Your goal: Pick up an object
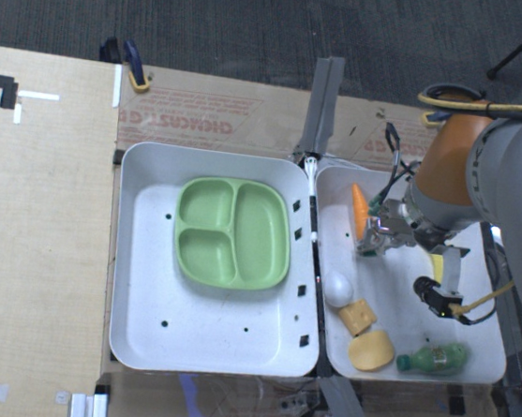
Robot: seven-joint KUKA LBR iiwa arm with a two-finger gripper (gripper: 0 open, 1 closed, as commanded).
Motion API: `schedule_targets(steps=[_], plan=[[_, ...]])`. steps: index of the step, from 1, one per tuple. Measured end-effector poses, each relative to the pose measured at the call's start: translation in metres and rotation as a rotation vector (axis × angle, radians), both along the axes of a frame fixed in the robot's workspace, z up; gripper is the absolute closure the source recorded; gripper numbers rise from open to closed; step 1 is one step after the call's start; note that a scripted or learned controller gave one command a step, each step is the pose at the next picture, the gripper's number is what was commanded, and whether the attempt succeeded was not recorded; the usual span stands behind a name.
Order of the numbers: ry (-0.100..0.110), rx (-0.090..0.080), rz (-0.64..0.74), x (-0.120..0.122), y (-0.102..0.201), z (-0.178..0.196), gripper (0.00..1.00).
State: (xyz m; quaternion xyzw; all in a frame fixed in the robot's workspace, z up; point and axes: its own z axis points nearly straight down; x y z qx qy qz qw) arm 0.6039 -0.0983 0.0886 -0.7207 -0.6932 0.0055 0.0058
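In the right bin [392,294] lie an orange carrot [359,210] at the upper left, a white egg-like ball [338,287], a tan block [357,317], a yellow-orange rounded piece [371,351] and a green bottle [433,359] along the front. My gripper [371,242] reaches down from the right, its tip just right of the carrot's lower end and above the white ball. I see nothing held in it. The grey arm with its orange band [448,160] covers the bin's upper right part.
The left bin [141,264] holds a green three-compartment plate [233,233]. A grey divider bar [323,107] stands between the bins at the back. A yellow strip [437,268] and black cable fitting [432,294] lie right of the gripper. Cardboard lines the back.
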Motion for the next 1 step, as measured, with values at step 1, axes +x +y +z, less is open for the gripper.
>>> schedule_targets(steps=[1], plan=[[-0.015, -0.003, 0.004, 0.0359, 0.0555, 0.1028, 1.0]])
